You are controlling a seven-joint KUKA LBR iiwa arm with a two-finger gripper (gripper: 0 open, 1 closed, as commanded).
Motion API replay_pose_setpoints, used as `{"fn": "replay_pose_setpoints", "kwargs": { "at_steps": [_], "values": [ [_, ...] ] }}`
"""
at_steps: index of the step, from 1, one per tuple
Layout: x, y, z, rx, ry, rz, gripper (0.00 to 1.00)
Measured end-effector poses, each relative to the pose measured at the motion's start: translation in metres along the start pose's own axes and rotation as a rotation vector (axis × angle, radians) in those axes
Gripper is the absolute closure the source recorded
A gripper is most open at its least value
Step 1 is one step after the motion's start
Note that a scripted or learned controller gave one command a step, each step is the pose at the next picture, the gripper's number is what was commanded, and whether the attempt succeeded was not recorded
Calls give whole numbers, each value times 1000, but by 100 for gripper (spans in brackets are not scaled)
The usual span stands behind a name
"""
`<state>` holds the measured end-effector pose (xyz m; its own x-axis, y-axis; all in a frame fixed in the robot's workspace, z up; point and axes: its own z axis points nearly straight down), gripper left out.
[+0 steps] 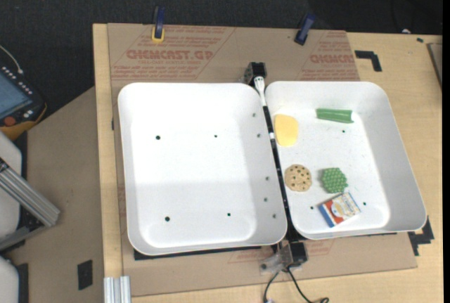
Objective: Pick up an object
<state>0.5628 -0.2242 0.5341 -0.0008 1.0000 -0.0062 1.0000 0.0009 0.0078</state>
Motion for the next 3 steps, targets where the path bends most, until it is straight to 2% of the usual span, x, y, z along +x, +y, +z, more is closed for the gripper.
{"fn": "replay_pose_setpoints", "kwargs": {
  "at_steps": [3],
  "values": [
    [92, 28, -2, 4, 6, -3, 100]
  ]
}}
